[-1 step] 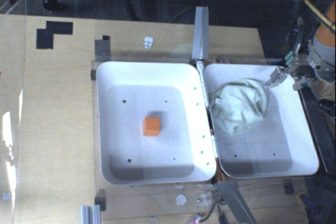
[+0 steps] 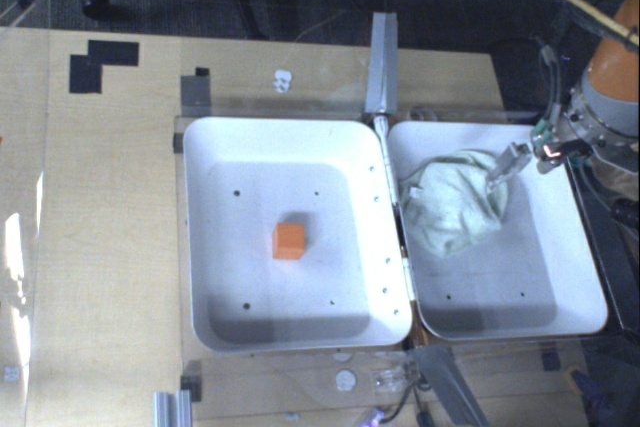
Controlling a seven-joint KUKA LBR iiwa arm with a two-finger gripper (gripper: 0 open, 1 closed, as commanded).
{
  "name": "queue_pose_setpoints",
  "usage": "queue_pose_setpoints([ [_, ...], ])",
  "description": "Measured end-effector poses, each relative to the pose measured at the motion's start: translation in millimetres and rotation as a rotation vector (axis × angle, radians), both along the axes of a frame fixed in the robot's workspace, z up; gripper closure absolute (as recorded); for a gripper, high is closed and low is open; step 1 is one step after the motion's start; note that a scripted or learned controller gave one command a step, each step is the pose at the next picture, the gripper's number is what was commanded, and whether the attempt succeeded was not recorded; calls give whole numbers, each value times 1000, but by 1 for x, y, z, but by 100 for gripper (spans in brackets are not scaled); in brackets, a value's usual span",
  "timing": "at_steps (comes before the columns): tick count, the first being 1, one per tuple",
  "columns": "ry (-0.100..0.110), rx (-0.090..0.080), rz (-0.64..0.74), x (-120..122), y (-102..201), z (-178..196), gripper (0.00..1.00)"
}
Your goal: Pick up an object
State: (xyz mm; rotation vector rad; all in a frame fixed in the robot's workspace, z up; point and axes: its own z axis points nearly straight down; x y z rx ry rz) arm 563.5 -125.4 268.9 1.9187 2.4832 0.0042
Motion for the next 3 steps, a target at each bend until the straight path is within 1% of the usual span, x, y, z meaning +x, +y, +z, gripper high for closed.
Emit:
queue_pose_setpoints([
  [1, -2, -1, -91, -75, 0, 91, 0],
  [2, 4, 1, -200, -54, 11, -66, 0],
  [3, -15, -1, -119, 1, -5, -178, 0],
])
